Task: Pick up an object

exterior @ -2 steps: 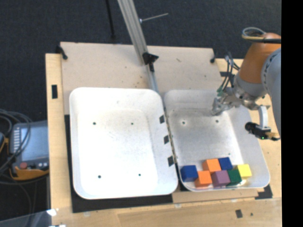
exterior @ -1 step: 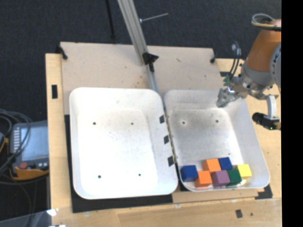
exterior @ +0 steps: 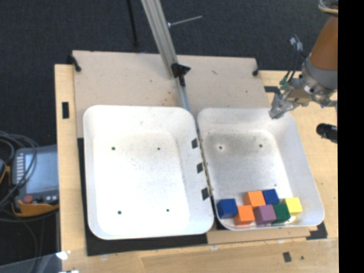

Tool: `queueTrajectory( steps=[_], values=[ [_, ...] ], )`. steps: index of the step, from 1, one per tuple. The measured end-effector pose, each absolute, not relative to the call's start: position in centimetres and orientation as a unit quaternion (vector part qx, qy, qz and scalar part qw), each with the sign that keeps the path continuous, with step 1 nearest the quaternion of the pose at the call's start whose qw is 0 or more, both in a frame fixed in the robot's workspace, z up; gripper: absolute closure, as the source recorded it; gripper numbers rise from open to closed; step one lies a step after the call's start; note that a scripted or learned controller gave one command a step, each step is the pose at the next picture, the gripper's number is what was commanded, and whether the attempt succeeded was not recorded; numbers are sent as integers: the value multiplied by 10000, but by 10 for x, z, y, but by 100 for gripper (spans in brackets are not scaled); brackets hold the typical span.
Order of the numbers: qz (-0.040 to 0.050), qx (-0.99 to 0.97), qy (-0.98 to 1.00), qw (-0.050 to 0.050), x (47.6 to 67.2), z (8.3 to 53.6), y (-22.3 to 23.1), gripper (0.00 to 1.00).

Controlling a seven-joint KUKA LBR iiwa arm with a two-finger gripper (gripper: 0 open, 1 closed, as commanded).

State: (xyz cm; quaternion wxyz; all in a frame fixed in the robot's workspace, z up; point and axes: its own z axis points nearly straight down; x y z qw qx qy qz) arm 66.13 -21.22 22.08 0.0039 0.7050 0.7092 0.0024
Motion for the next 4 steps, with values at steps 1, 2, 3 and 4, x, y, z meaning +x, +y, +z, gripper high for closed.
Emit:
queueTrajectory(
  steps=[1,2,3,4],
  values=[
    [24,7052,7090,41,672,279,-212,100],
    [-9,7056,7086,8,656,266,-171,100],
    [3,7050,7092,0,634,267,-114,100],
    [-3,7053,7089,-2,622,254,-71,100]
  ],
)
